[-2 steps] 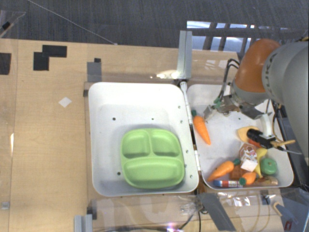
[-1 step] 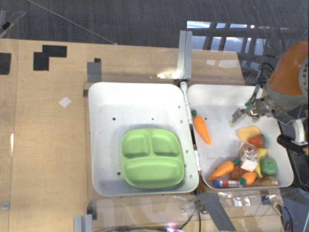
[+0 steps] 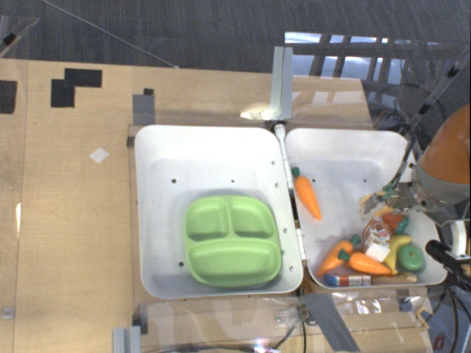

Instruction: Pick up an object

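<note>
The wooden bench (image 3: 66,219) spreads widest, running far out to the left of the claw. On it sit two white bins: the left bin (image 3: 158,168) lies well left of the claw, and the right bin (image 3: 346,153) is the one the claw hangs over, at its right wall. In the left bin rests a green divided plate (image 3: 232,240), well apart from the claw. The arm (image 3: 450,160) comes in from the right, its orange band showing just above the wrist. The claw (image 3: 388,197) is a dark tangle at the arm's lower left; I cannot tell whether it is apart or together. A loose carrot (image 3: 307,197) lies to the claw's left, near the divider. Just below the claw sits a heap of toy food: another carrot (image 3: 368,263), a green round piece (image 3: 411,257), a banana (image 3: 398,247).
</note>
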You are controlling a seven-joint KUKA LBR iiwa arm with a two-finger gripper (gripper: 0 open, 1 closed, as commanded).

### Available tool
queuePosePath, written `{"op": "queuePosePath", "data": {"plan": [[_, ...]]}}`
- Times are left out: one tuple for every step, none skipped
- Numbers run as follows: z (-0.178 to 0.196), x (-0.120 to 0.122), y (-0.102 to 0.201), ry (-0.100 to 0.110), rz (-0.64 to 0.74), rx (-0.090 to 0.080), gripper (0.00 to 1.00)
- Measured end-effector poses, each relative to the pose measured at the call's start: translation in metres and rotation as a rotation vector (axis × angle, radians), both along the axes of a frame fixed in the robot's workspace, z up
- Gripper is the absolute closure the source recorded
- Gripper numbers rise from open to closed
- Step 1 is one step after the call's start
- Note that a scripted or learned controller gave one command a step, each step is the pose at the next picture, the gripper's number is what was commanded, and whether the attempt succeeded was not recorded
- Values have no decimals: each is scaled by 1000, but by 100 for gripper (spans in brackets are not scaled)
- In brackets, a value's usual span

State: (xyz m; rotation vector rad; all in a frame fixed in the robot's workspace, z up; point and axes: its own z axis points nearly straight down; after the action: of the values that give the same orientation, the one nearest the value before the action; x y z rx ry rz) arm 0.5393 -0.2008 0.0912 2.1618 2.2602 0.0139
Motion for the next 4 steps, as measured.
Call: {"op": "queuePosePath", "data": {"plan": [[1, -39, 16, -5, -55, -1, 0], [2, -44, 24, -11, 197, -10, 0], [14, -42, 27, -14, 198, -4, 100], [124, -50, 93, 8, 255, -1, 100]]}}
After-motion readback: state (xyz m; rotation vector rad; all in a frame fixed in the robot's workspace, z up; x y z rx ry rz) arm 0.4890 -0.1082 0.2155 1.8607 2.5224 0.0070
